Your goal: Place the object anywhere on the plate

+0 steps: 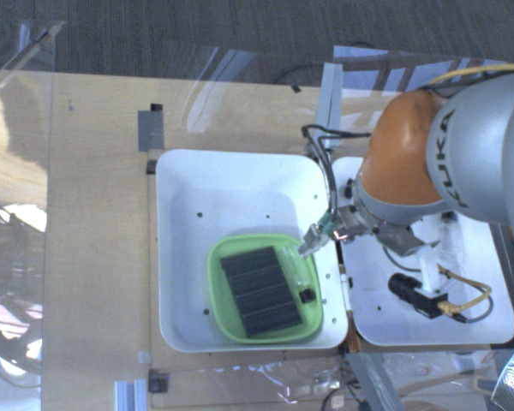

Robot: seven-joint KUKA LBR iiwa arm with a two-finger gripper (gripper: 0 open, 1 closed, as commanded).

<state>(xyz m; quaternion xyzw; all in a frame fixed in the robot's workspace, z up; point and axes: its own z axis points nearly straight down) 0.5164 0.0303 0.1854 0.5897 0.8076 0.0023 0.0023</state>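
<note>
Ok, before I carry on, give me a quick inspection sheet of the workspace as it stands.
Surface: wooden bench bearing two white bins, left bin and right bin.
Job's things: green plate in the left bin; on it a dark ribbed slab lying flat, and a small black piece near the slab's right edge.
Clutter: nothing seen.
Grippers: claw at the plate's upper right corner.
Cables: black cable looping above the wrist.
Surroundings: clear screen panels; grey carpet beyond the bench.
</note>
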